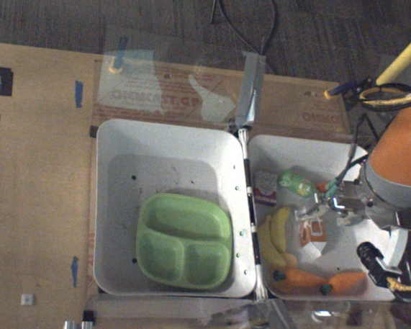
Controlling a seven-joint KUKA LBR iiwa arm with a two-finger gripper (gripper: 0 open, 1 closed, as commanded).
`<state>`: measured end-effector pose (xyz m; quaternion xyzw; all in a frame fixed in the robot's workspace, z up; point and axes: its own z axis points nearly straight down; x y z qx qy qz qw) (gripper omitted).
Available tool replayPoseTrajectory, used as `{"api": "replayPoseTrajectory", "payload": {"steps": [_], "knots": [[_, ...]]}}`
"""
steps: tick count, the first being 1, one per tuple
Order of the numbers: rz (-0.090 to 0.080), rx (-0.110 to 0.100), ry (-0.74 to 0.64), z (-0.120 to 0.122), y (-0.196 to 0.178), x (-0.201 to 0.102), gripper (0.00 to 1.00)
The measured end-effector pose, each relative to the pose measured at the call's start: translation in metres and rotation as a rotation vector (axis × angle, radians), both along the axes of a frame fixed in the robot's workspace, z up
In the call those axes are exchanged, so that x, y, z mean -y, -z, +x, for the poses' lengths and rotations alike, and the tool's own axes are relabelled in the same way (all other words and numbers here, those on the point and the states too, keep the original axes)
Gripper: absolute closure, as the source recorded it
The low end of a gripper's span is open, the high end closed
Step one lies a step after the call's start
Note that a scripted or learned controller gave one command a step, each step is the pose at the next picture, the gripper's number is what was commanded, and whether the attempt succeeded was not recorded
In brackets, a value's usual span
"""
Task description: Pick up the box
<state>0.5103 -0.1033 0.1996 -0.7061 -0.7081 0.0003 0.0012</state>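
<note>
Status: pick not yet accomplished, judging by the layout. The arm [407,154] enters from the right and sits over the right bin [264,153], with the gripper [330,202] low above the bin's middle. Finger state can't be determined; the wrist hardware and cabling mask that zone, so no grasp may be claimed. The box [313,232], a small orange-and-white carton, appears to lie on the bin floor just below and left of the gripper, partly under a clear glare patch; whether it is touching the tool can't be resolved. A second small red-and-white packet [265,187] lies against the bin's left wall, so target ID carries some uncertainty. Other contents: banana [276,239] left of the box, two carrots [324,281] along the near wall, a green crumpled item [296,181] toward the far side. The left bin [109,187] holds a green divided plate [183,241], well apart from the work zone. Remaining, by est.: confirm closure on the box, lift clear of the bin floor w/o dragging the neighbours. Nothing shows the box raised yet.
</note>
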Motion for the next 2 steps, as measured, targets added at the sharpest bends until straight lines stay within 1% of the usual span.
{"api": "replayPoseTrajectory", "payload": {"steps": [1,2], "knots": [[-0.003,0.005,0.086,0.019,-0.063,0.085,0.0],[-0.001,0.002,0.169,0.052,0.101,0.035,0.0]]}}
